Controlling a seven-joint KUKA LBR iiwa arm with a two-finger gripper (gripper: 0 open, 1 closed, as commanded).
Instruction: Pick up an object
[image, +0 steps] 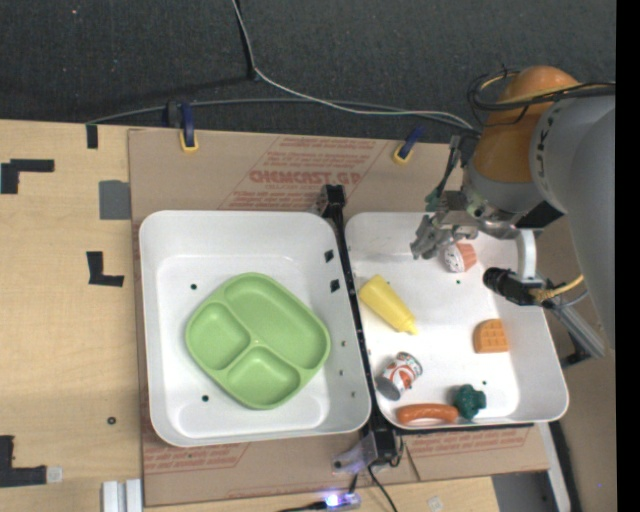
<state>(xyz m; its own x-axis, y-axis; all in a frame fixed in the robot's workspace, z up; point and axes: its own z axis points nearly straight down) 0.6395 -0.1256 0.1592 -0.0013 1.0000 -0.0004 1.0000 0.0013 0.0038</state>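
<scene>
- Camera view: the gripper (437, 238) hangs over the right bin's (535, 395) far end; I cannot tell its fingers' state.
- A small red-and-white object (460, 257), partly hidden, lies just beside the gripper.
- Nearer than the gripper in that bin: yellow corn (387, 304), orange waffle (489, 336), red-white can (401, 373), hot dog (426, 413), green broccoli (468, 401).
- The left bin (165, 330) holds a green divided plate (257, 339).

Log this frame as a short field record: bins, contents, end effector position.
left bin: green divided plate
right bin: yellow corn-like toy, waffle-like orange piece, red-and-white can, sausage, green broccoli-like toy, small red-and-white item
end effector: above the right bin's far end, beside the small red-and-white item
grasp: cannot tell
</scene>
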